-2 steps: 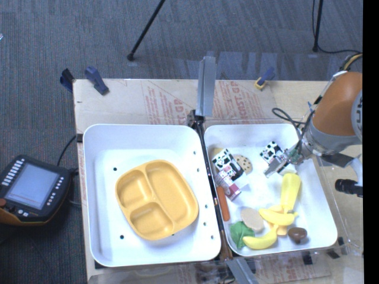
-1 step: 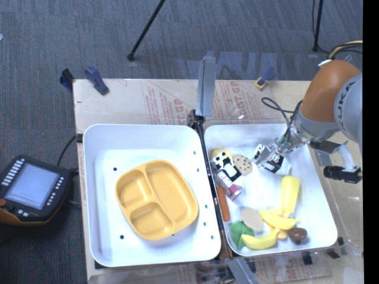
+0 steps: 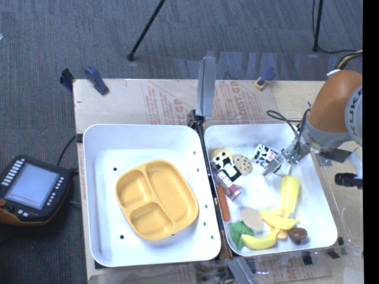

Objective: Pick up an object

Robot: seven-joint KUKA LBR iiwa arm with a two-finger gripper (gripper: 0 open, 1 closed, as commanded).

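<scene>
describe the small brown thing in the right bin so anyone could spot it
Look in the right bin, at its near right corner. The brown lump lies there against the tips of the yellow bananas. It is the only dark, rounded thing among those yellow pieces.

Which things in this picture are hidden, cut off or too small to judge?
- Camera view: gripper in the right white bin; fingers too small and blurred to judge.
- Orange-banded grey arm: cut off at the right edge.
- Green soft toy: partly covered by a tan round piece and a yellow banana.
- Small black-and-white patterned box: print too small to read.
</scene>
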